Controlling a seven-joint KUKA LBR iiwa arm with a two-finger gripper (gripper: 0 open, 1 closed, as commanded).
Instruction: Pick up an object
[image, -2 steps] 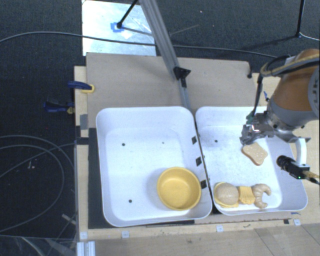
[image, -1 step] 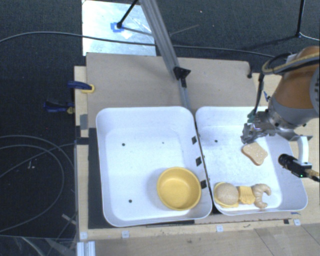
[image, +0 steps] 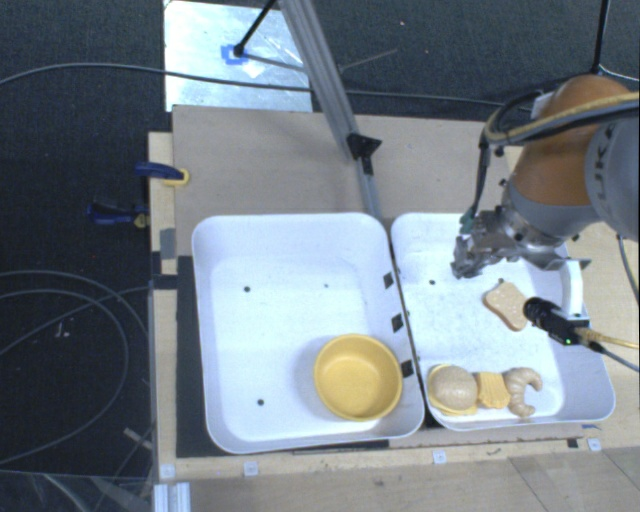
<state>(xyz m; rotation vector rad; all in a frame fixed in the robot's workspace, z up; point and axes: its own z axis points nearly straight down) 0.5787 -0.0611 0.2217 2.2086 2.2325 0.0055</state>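
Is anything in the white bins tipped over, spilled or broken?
Nothing stands out. The yellow bowl sits upright in the left bin. In the right bin, a tan toast-shaped piece lies flat near the gripper, and three tan food-like pieces sit clustered at the front edge. No spill or damage is visible.

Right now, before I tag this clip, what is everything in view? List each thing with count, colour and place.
bins: 2, white, side by side on the bench; left bin, right bin
bowl: 1, yellow, front right corner of the left bin
bread slice: 1, tan, middle right of the right bin
round bun: 1, pale beige, front of the right bin
yellow piece: 1, yellow, beside the bun
curled piece: 1, beige, right of the yellow piece
clamps: 2, blue and yellow, bench's left edge
tripod leg: 1, grey, behind the bins
arm: 1, grey and orange, from the right
gripper: 1, dark grey, above the right bin's back part
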